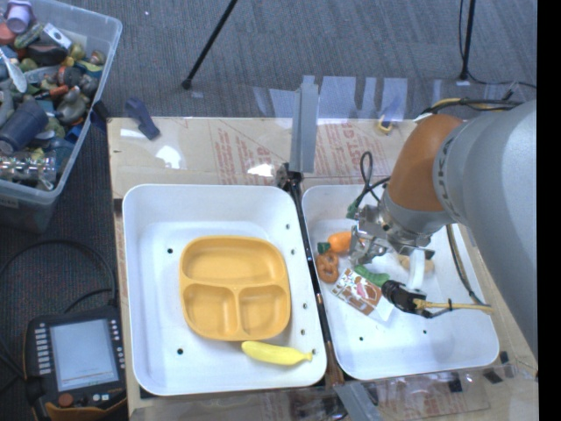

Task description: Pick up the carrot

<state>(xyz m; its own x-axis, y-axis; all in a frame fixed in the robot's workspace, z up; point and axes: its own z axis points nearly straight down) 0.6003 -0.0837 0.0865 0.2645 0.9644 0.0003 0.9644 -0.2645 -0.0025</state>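
The carrot (pixel 339 241) is lying in the right bin (pixel 438 358), near its left wall, just beside a small orange pumpkin (pixel 328 267) and a printed packet (pixel 358 293). The pincer (pixel 372 251) is hanging right next to it; whether it is spread cannot be told. Judging by looks, the carrot is a light, stiff, smooth toy, likely slippery; gripping across its thick middle seems best.

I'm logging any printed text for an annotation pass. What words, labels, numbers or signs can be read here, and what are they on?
No text reads clearly.
Red lettering on the cardboard sheet under the bins: too faint and blurred to read.
Small printed packet in the right bin: the print is too small to read.
Handheld control pendant at lower left: its screen shows no readable characters.
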